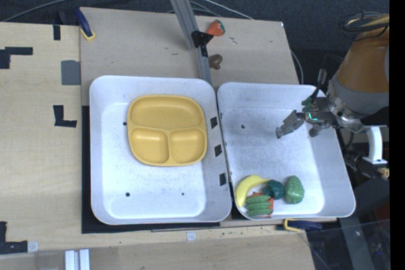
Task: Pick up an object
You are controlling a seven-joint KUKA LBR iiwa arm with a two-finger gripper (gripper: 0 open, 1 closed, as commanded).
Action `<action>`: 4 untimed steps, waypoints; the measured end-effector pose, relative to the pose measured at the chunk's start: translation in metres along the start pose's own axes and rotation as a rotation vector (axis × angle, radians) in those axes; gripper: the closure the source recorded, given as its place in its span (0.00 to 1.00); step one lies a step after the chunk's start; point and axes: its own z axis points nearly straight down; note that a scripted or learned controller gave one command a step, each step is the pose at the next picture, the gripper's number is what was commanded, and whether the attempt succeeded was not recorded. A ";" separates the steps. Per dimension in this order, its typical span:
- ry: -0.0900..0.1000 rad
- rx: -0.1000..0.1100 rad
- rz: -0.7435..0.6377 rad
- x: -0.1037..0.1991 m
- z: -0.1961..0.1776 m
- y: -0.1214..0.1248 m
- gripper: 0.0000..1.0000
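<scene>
Two shallow white bins sit side by side on my bench (38,136): the left bin (101,155) carries a yellow divided plate (168,129), and the right bin (329,161) carries the pickable stock. Item group, right bin, near corner toward the middle divider: a yellow banana (247,186), a dark teal piece (274,188), a green rounded piece (293,190) and a small green-and-red piece (259,203), all crowded together and touching or nearly so; I cannot name the smaller ones with confidence at this resolution. Arm: grey with an orange band (362,69), entering from the right. Tool (290,124): over the bare floor of the right bin toward its far side, well apart from the cluster, nothing visible between its fingers. Whether it is released or clenched I cannot tell; it reads as a dark blurred shape from above. Step in hand, as I judge it: the approach, with no grasp made yet. Next move, by my reckoning: carry the tool toward the near corner, settle on one piece at the edge of the cluster, the green rounded one or the banana being the most exposed, line the fingers up so they straddle it without catching a neighbour or the bin wall, then descend and close.
</scene>
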 end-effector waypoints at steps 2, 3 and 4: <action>0.000 0.006 0.002 -0.005 0.063 0.000 0.00; 0.001 0.005 0.001 0.003 0.110 0.000 0.00; -0.002 0.000 0.001 0.003 0.124 0.000 0.00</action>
